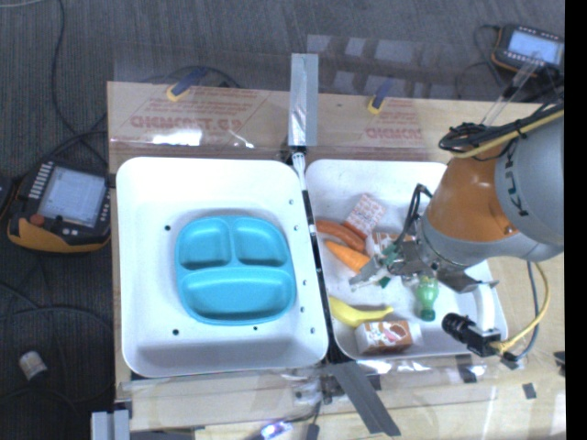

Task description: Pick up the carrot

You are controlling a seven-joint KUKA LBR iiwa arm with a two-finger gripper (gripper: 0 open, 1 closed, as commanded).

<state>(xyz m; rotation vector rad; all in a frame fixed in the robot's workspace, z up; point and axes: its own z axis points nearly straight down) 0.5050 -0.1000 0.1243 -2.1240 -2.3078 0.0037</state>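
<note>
I start at the left bin (138, 337), which carries a blue tray (237, 269) at its centre. In the right bin (477, 333), the carrot (347, 254) lies near the left wall, just beside a second orange piece (336, 233) towards the back. Its long axis runs diagonally, from the back-left towards the front-right, with the end nearest the end effector (390, 264). A banana (356, 311) sits near the front-left corner, a brown packet (385, 335) against the front wall, a green bottle (426, 299) further right. I cannot tell whether the end effector is spread or pinching anything. My worry: the clutter is tight, so the tool could snag the neighbouring orange piece or shove the carrot against the wall.
</note>
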